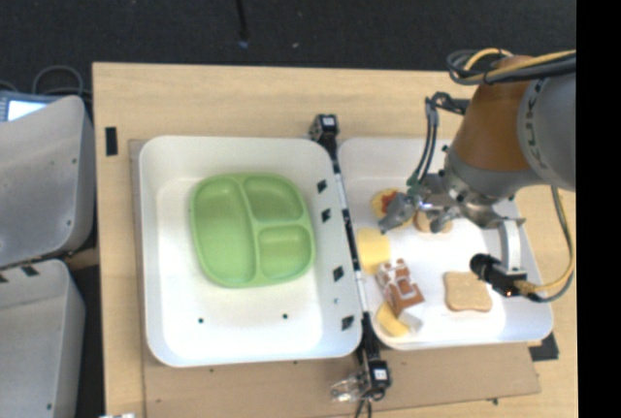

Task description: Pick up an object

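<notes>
We hover the gripper [412, 210] over the right bin [529, 319], near its back edge, above a small red-and-yellow piece [391, 203]; whether it is apart or together we cannot tell. To pick well, we should centre over one item before descending (the pile near the divider is crowded). The toast [467, 292] lies alone toward the front edge with room around it. The green tray [254, 230] fills the left bin [165, 329].

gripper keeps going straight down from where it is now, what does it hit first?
Probably the red and yellow toy under the gripper in the right bin; depth is unclear from this slanted view.
</notes>
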Controlling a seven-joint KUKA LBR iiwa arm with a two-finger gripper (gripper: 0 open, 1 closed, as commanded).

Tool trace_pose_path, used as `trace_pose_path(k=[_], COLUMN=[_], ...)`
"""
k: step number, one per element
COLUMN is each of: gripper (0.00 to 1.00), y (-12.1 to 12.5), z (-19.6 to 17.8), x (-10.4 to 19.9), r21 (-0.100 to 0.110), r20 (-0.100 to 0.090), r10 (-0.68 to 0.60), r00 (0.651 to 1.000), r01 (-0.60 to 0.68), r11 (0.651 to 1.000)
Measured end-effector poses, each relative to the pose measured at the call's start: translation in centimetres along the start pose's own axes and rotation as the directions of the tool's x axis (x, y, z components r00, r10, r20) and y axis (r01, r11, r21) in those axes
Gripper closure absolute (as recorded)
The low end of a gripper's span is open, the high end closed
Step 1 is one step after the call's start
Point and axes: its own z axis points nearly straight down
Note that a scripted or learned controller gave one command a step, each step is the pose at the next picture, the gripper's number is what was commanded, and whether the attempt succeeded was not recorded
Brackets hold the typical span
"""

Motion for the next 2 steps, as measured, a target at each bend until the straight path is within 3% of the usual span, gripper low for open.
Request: trace_pose_path(k=[1, 2], gripper=[0.0, 1.0], y=[0.1, 0.3], z=[5.1, 3.7], x=[-0.1, -0.3], r21=[-0.007, -0.013], r20=[0.0, 0.001], r10=[0.002, 0.009], r00=[1.0, 1.0], r01=[-0.002, -0.009], r11=[1.0, 1.0])
